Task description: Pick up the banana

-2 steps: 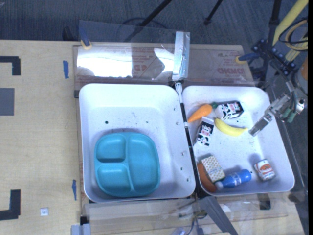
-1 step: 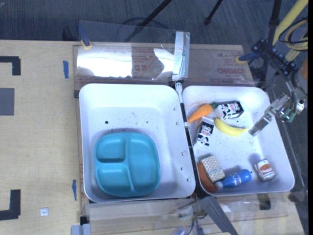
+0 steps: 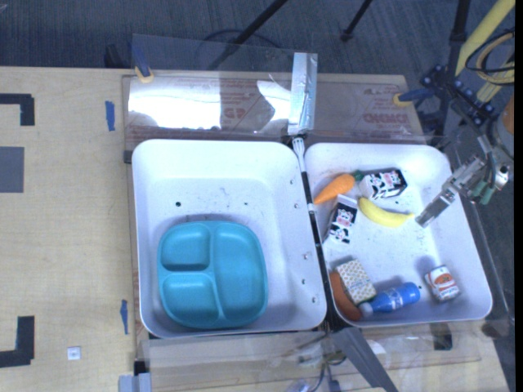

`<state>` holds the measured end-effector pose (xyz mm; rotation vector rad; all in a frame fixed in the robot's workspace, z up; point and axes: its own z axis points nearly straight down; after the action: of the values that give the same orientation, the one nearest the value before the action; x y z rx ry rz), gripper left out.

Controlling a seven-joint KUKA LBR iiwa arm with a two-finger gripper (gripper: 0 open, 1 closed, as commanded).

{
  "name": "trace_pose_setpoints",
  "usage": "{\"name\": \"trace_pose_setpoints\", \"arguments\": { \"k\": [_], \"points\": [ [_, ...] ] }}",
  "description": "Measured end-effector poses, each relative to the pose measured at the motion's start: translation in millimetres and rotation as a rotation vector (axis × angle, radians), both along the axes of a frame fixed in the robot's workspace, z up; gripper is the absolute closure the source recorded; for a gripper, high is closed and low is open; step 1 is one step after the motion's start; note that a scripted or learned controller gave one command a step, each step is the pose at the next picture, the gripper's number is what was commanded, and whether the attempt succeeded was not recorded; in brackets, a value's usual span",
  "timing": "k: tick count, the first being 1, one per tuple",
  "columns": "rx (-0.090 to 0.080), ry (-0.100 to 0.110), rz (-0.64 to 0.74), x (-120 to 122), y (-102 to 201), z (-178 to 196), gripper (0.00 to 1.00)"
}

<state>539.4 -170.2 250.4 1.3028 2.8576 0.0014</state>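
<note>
Nearest the lens, a blue plastic bottle (image 3: 395, 298) lies well below the small yellow banana (image 3: 384, 213). Whether the gripper (image 3: 433, 211), just right of the banana, is released or clenched cannot be told. Descent should be centred over the fruit's middle.

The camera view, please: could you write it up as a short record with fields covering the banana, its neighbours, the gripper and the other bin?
banana: yellow banana, lying in the right bin, upper middle
neighbours: carrot to its left, two black-and-white cartons above and lower left
gripper: gripper just right of the banana's tip, holding nothing
front of right bin: blue bottle, small can, patterned packet
left bin: left bin holds a teal divided plate
</note>
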Motion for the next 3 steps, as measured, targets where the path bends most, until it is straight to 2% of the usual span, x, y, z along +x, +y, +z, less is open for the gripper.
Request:
{"name": "trace_pose_setpoints", "arguments": {
  "k": [1,2,3],
  "points": [
    [0.001,0.0,0.036,-54,31,34,0.0],
    [-0.002,-0.004,0.08,34,-10,-29,0.0],
    [-0.001,-0.001,0.477,-59,-54,-17,0.0]
  ]
}}
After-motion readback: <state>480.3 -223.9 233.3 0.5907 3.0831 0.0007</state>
